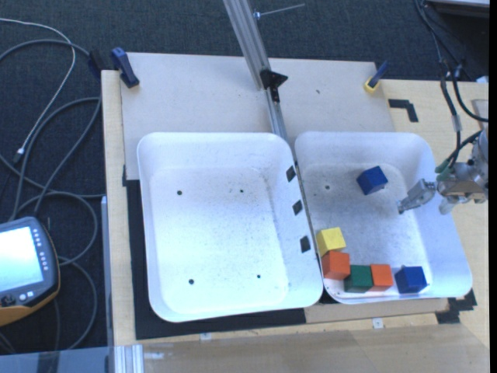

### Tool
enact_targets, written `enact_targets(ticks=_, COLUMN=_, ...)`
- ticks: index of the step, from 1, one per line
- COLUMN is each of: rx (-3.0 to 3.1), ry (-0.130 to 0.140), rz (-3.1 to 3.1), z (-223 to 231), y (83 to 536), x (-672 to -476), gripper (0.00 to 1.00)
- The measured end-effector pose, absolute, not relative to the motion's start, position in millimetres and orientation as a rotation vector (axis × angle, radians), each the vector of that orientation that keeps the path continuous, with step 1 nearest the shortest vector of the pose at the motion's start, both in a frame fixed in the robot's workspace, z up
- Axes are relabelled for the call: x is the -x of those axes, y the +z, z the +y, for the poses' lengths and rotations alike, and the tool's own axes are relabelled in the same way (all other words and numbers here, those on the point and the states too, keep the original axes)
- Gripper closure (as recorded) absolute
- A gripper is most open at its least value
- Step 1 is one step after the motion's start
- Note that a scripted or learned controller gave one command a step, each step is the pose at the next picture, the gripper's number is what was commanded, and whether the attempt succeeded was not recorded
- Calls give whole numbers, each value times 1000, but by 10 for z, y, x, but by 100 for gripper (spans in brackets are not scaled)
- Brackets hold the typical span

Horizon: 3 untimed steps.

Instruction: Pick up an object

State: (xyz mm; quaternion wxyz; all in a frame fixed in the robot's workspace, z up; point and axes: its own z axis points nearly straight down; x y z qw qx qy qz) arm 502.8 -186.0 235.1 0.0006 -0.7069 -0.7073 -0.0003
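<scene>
Blue cube (373, 179) sits alone in the right bin (435, 208), just left of the tool (419, 196) and a little toward the bin's far wall. Tool hangs at the bin's right rim, nothing held; finger spread cannot be judged. Other cubes cluster along the near wall, farther off.

Hand (423, 194): grey metal, with a slim pale finger (414, 198). Black cables (454, 103) loop above a boxy metallic wrist block (464, 181).
</scene>
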Motion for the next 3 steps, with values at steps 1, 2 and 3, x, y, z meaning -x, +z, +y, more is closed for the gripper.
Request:
enact_targets(ticks=1, rx=2218, ry=3, rz=-2223, z=-2085, y=950, x=-6016, gripper=0)
enact_targets(ticks=2, rx=2216, ry=-1, rz=-2224, z=-2160, y=1001, x=-6778, gripper=0)
enact_targets(ticks=3, rx=2221, ry=1, rz=-2222, z=-2035, y=1245, x=-6549, gripper=0)
